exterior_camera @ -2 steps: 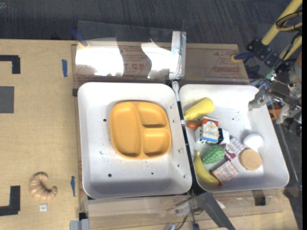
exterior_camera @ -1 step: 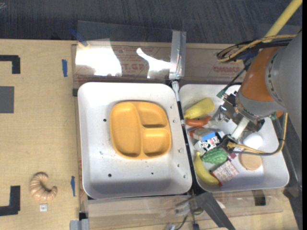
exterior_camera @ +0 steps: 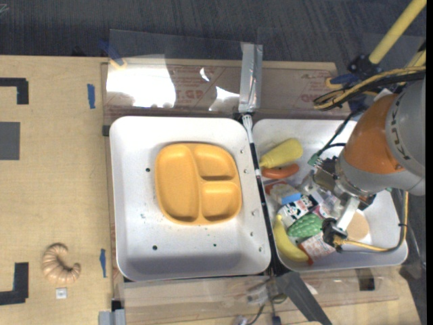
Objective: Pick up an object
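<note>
A green toy (exterior_camera: 306,226) lies against a banana (exterior_camera: 285,244) in the right bin (exterior_camera: 387,244), with a yellow pepper (exterior_camera: 283,152) and a carrot (exterior_camera: 279,171) nearer the divider. The gripper (exterior_camera: 321,198) hangs low just beside the green toy; whether it grips anything, I cannot tell. The left bin (exterior_camera: 128,181) holds a yellow plate (exterior_camera: 198,183).

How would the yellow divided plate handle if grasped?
The yellow divided plate looks like rigid moulded plastic: probably stiff and light. Lying flat in the left bin, it would likely slide, not tip; its low rim may be hard to pinch.
</note>
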`<state>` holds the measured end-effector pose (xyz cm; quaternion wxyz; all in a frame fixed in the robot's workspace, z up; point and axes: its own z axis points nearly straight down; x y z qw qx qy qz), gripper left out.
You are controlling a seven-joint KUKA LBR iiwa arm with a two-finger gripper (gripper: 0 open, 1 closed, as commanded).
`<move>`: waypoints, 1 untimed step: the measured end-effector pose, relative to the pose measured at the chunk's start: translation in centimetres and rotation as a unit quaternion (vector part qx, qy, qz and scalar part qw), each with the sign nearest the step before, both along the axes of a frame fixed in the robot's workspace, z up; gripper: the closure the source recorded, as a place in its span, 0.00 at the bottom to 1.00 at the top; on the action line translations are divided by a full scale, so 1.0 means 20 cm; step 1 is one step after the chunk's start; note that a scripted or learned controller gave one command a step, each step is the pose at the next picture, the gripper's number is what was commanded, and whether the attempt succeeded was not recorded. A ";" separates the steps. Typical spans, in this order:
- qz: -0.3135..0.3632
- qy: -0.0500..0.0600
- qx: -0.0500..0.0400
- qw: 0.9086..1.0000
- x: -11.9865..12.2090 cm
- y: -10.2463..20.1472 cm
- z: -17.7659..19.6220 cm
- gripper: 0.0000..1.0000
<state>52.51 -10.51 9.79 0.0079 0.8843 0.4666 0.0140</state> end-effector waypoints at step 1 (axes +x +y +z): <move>0.168 -0.002 -0.009 0.986 -0.08 0.01 0.00 0.00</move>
